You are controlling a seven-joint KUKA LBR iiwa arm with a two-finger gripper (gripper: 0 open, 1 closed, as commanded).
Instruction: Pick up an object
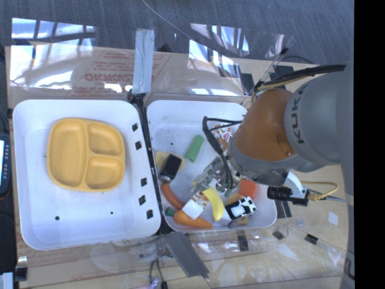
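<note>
Looming over the right bin [157, 131], the arm [301, 125] with its orange band covers that bin's 3 o'clock side, and the gripper [218, 174] reaches down into the clutter near the bin's middle. Whether it is wide or narrow I cannot tell; the metal parts blur against the toys beneath.

No toy is seen lifted, so the step in hand looks like the descent onto a target, with the grasp not yet made. Candidates sit close: a yellow piece [213, 202] just at 6 o'clock of the gripper, a white block [192, 209] at 7 o'clock, a cow toy [242, 208] at 5 o'clock, a red piece [248, 189] at 4 o'clock. A green cylinder [194, 149] lies at 11 o'clock, apart from the rest, and a black-and-yellow block [168, 164] at 9 o'clock. A carrot [191, 221] and an orange stick [170, 195] lie along the 6 to 7 o'clock wall.

The next move likely calls for settling on one toy and closing squarely, since the pile at 6 o'clock is touching and could shift or jam.

Room is tight toward the 6 o'clock rim; the bin floor from 10 to 12 o'clock is barer. The left bin [24, 161] bears a yellow tray [86, 154].
</note>
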